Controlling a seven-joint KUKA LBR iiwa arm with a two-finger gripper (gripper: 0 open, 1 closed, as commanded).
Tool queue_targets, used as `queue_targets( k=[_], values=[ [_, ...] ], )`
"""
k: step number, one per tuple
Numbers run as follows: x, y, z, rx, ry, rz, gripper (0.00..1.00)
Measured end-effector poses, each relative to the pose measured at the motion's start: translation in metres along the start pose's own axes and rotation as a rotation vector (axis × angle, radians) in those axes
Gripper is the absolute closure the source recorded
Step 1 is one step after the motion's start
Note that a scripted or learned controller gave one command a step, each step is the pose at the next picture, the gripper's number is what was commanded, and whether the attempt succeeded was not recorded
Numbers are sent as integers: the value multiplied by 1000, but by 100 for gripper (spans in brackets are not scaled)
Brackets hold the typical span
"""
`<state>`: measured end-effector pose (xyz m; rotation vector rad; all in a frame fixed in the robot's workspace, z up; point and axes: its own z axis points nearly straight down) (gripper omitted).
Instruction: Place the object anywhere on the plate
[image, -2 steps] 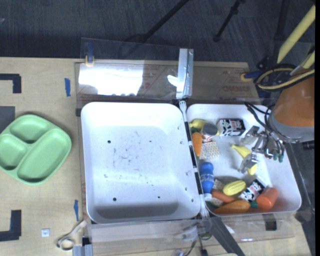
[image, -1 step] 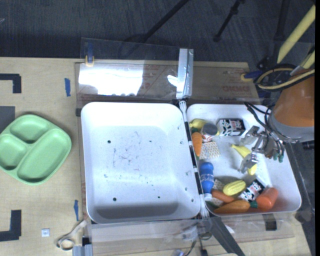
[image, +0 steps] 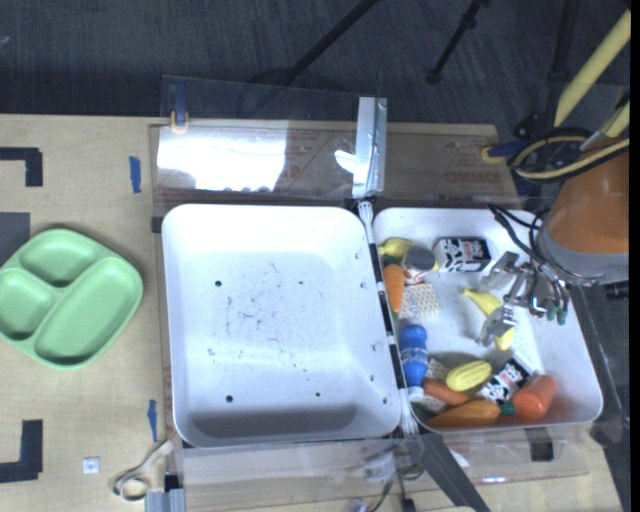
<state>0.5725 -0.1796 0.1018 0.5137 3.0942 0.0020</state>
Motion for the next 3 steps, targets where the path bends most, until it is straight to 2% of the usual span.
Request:
queue_targets(
  k=[3],
  values=[
    [0,0,0,0,0,0,0]
  ],
)
